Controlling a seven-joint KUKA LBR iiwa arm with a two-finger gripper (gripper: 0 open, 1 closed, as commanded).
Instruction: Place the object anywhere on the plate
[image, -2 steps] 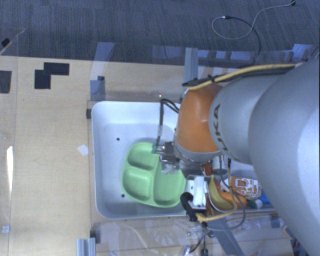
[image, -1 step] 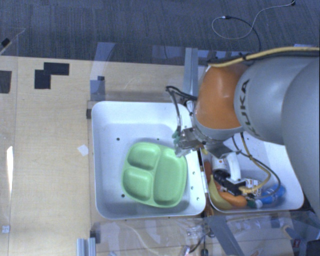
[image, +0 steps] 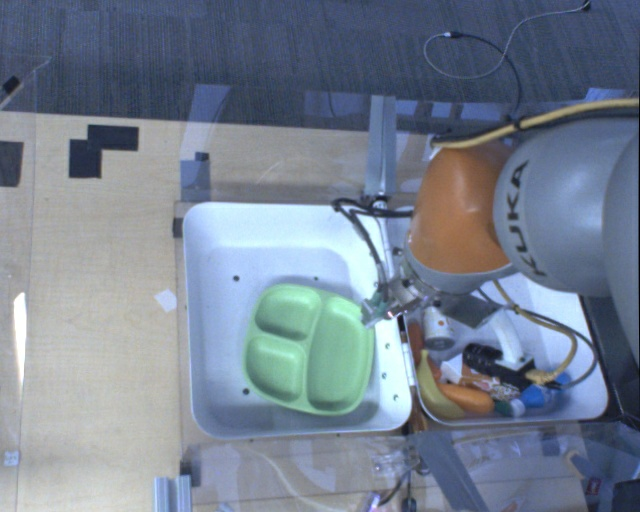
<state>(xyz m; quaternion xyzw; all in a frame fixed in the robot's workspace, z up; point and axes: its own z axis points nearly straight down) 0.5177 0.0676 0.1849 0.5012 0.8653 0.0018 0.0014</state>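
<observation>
A light green divided plate (image: 308, 348) with three compartments lies in the left white bin (image: 220, 260), toward its front right. All three compartments look bare. My gripper (image: 383, 304) hangs at the plate's upper right edge, over the wall between the two bins, below the orange band of the arm (image: 455, 215). The wrist hides most of the gripper, and I see nothing held in it. In the right bin (image: 590, 400) lie a yellow banana (image: 430, 378), an orange carrot-like piece (image: 466, 399) and a small blue thing (image: 537, 397).
The big grey arm covers most of the right bin's back half. A metal post (image: 378, 150) stands behind the bins at the middle. The left bin's floor shows white to the plate's left and behind it.
</observation>
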